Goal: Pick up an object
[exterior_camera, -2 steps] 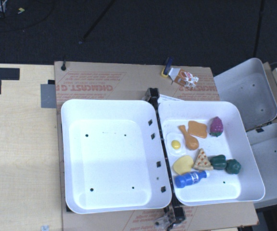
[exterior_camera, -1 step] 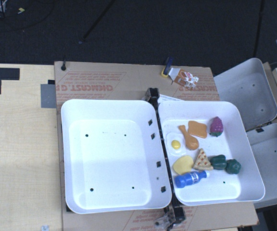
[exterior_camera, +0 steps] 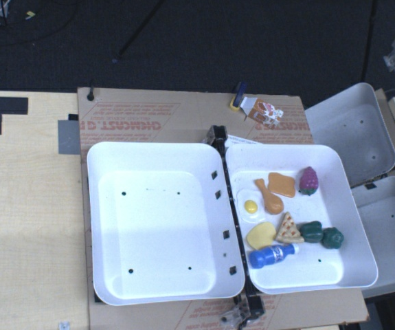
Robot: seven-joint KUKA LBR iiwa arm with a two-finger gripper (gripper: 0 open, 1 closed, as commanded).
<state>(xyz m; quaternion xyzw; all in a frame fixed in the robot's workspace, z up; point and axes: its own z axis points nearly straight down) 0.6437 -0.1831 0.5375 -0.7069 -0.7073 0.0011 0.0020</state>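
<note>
Toy foods (exterior_camera: 284, 222), blue bottle (exterior_camera: 273, 256) clustered in right bin (exterior_camera: 352, 198).

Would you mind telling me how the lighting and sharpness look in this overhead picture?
Camera view: the left bin shows a bright patch across its lower floor and a greyer upper part; the right bin is evenly lit; the floor beyond the bench is dark; small items like the blue bottle look soft.

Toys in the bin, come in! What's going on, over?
Toys all lie loose in the right bin. Blue bottle nearest the front, touching the yellow piece. Purple grapes apart at the back. Nothing on top of them.
</note>
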